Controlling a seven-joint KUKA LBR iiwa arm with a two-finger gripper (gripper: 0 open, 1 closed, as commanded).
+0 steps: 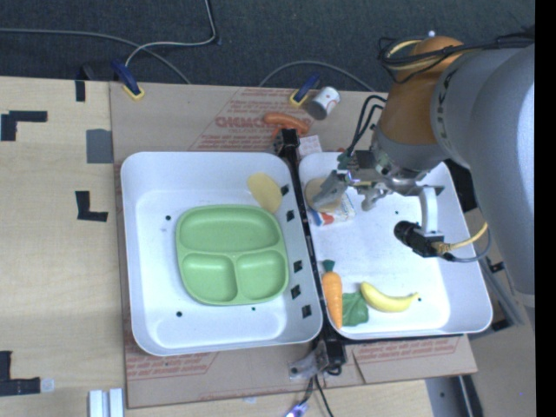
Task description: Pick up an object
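Two shallow white bins sat side by side on a wooden bench (pixel 52 233), on a sheet of brown cardboard (pixel 217 120). Their inner rims met along a dark seam fitted with small black clips.

The left bin (pixel 143 320) held a smooth, rounded green plastic tray (pixel 232 254) with three compartments, lying near its middle with bare white floor open all around it, widest along the left and front edges. A pale yellow, lemon-like piece (pixel 265 191) lay just beyond the tray, close to the shared rim.

The right bin (pixel 465 315) was more crowded at its edges. An orange carrot (pixel 332 295) lay along the shared rim at the front, touching a leafy green piece (pixel 354 309), with a curved, glossy yellow banana (pixel 387 298) just beside it. The bin's centre was bare white floor.

The grey arm (pixel 486 120), with its orange band, reached in from the right and covered the bin's far right side. Its end effector (pixel 347 189) hung low near the bin's far left corner, over a small pale packet with red and blue marks (pixel 334 211) by the shared rim. Whether it was spread or pressed together could not be told, and no contact with the packet was clear.

Outside the bins, an orange sausage-shaped toy (pixel 285 121) lay on the cardboard near the far rim.
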